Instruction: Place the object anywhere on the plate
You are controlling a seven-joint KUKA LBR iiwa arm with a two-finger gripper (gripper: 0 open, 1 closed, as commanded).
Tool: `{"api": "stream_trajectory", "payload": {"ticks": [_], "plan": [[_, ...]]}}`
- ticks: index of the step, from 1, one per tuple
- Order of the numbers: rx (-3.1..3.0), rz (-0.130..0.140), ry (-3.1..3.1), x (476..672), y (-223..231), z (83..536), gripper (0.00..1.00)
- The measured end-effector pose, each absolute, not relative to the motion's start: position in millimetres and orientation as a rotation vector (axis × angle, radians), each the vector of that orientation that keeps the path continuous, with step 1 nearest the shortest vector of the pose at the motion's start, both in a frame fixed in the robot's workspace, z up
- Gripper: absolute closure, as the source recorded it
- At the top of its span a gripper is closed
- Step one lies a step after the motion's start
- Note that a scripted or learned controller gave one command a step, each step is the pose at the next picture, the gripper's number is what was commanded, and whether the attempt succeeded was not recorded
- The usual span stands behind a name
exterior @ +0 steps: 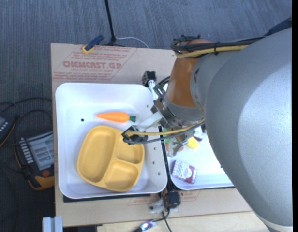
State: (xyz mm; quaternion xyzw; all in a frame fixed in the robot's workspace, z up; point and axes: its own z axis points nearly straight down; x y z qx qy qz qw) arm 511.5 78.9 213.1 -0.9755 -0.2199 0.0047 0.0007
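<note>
Lying behind plate [110, 157], carrot [113, 116] apart from fingers [131, 137]; fingers' state unclear.

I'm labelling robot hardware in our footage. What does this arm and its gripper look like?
The arm is bulky, smooth and grey, with an orange band above the wrist. Yellow and black cables run along it. The gripper is small, dark and two-fingered, below a metal wrist.

One fixed camera overhead, slanting onto both bins [62, 129]
</note>
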Motion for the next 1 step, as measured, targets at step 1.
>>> {"api": "stream_trajectory", "payload": {"ticks": [1], "plan": [[-3.06,0.026,-0.697,510.8,79.6,220.9,1.0]]}}
